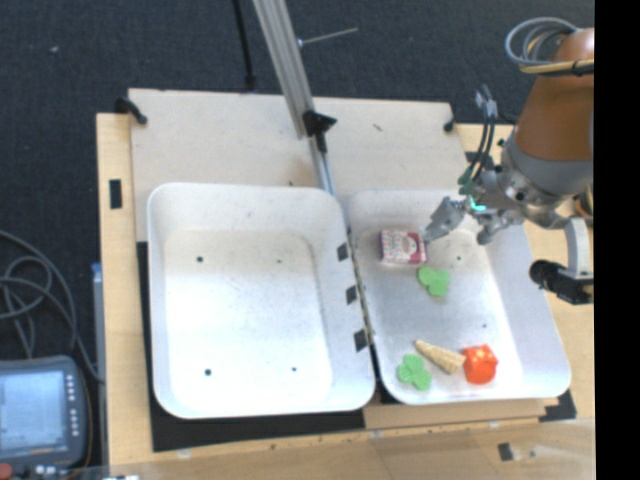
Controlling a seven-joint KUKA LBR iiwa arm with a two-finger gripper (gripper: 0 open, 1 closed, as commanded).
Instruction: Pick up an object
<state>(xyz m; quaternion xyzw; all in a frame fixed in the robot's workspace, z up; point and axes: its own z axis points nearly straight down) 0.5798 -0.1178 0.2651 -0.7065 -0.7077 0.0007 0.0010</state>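
There is a small pink and white box (pixel 401 247) in my right bin (pixel 520 308), near the top left part. It lies flat and looks a bit like a little carton with red marks on it. Below it is a green leafy toy (pixel 434 281). Down near the front of the bin are another green toy (pixel 414 372), a tan cone (pixel 438 356) and a red toy (pixel 481 364); the cone touches the red toy. The left bin (pixel 165 268) sits just beside the right one on the worktop (pixel 240 133).

My arm (pixel 555 118) comes in from the right, bent down over the right bin. My claw (pixel 465 223) hangs just to the right of the box, with its two fingers spread apart. One finger (pixel 441 218) points down toward the box. Nothing is between my fingers.
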